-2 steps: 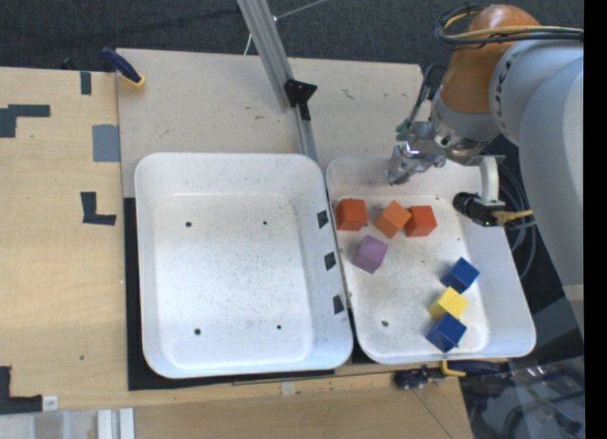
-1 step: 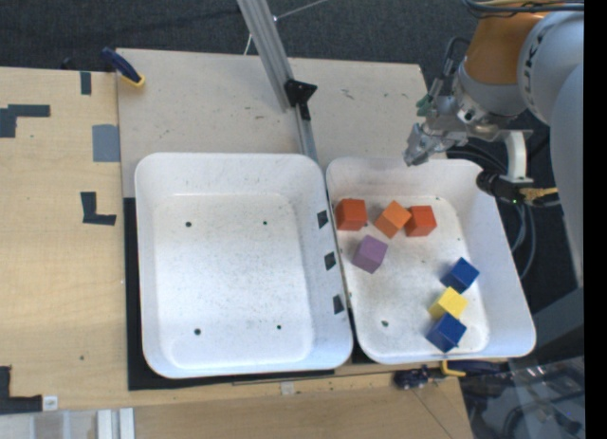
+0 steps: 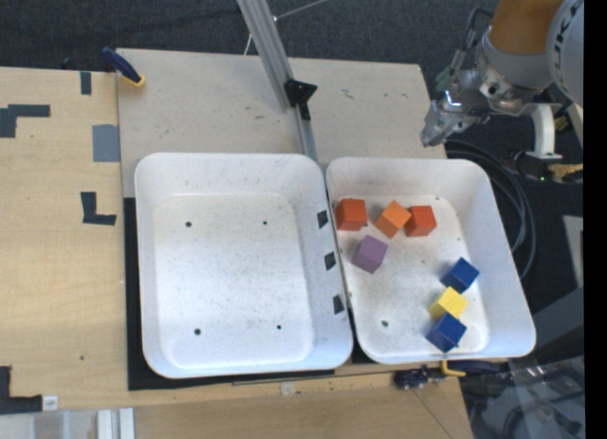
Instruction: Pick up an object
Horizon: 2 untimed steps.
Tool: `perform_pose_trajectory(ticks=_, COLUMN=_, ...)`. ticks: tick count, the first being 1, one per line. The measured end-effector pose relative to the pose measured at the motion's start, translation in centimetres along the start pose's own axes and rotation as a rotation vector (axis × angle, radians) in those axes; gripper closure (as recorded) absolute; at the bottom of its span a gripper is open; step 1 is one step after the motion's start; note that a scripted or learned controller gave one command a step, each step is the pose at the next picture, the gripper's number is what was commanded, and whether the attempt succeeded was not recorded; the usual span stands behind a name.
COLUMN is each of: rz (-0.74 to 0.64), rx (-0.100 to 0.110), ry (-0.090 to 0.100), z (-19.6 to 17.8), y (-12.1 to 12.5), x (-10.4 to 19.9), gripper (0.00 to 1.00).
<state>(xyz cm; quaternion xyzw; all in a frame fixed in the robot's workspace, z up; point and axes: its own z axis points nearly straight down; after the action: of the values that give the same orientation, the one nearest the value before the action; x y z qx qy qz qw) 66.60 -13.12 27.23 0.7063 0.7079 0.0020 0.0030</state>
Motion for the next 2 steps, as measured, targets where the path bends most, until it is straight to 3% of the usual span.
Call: perform_pose_trajectory(ticks=2, rz=-0.003, rx=0.009, ry=0.003, z=-0.2, y=-4.1, x=8.7, gripper=1.00)
